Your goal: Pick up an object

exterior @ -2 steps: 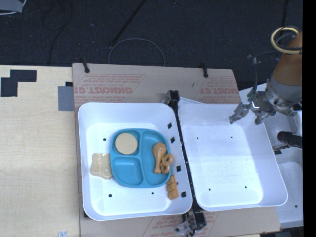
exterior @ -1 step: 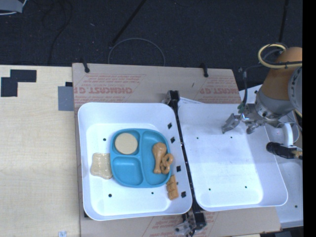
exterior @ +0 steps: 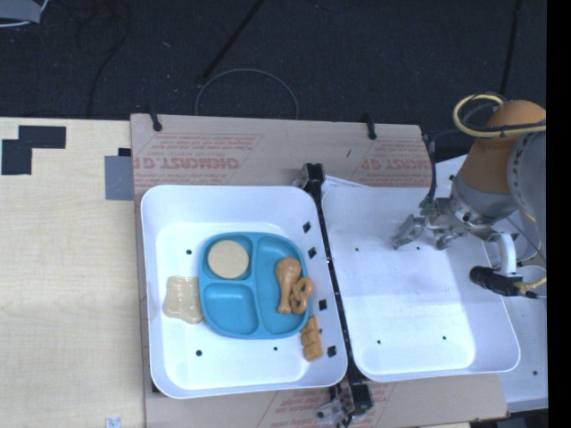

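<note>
- While we scan from the far left, we meet the pale wooden surface (exterior: 62, 266) first, bare apart from a few dark marks near its top edge.
- Next comes the left bin (exterior: 169, 364), a shallow white tray resting on a sheet of cardboard (exterior: 268, 150).
- Just inside its left part we see a tan cracker-like piece (exterior: 183, 299) touching the left edge of a blue plate (exterior: 234, 315).
- On the plate's upper-left section lies a round beige disc (exterior: 227, 259).
- On its right section lie a tan drumstick-shaped piece (exterior: 287, 281) and, against it, a small pretzel (exterior: 302, 294).
- Off the plate, near its lower right corner, a small brown chunk (exterior: 310, 339) sits on the bin floor.
- A black divider (exterior: 326, 266) separates the two bins.
- We then reach the right bin (exterior: 419, 364), where the claw (exterior: 419, 232) hangs low over the upper right part.
- Its fingers look spread, with nothing between them.
- Furthest right stands the arm (exterior: 500, 163), grey with its orange band, well apart from the objects in the left bin.
</note>
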Controlling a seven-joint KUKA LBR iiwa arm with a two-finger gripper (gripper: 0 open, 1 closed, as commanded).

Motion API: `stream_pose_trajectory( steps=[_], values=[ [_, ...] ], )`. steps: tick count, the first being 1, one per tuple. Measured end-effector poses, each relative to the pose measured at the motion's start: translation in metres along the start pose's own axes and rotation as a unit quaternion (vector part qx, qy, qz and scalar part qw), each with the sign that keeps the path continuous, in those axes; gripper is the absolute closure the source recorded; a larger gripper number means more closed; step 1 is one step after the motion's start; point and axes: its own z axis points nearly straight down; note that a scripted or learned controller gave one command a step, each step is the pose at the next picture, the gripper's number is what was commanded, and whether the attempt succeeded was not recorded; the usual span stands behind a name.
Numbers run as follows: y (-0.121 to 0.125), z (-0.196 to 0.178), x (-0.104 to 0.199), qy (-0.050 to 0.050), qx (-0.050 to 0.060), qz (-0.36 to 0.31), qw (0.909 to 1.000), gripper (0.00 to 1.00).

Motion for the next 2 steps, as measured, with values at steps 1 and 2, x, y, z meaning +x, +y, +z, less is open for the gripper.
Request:
stream_pose_trajectory(
  steps=[1,2],
  values=[
    [0.001,-0.012,0.000,0.000,-0.001,-0.001,1.0000,1.00],
    [0.003,-0.055,0.000,-0.001,-0.003,0.000,1.0000,1.00]
  ],
)
